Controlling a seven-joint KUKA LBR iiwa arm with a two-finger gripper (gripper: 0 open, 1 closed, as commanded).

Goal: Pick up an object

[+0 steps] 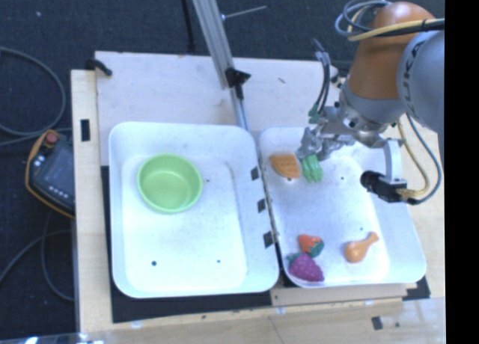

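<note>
Camera view: the two-finger gripper [311, 157] stood over the far-left corner of the right white bin [389, 268], its fingers pinching a small green ribbed plastic toy [312, 170] just beside an orange bun-shaped toy [284, 165]. The green toy's long axis ran roughly from the far edge toward the near edge, slightly tilted. A good lift would probably be straight up, keeping the pinch across the short axis and clear of the bun.
</note>
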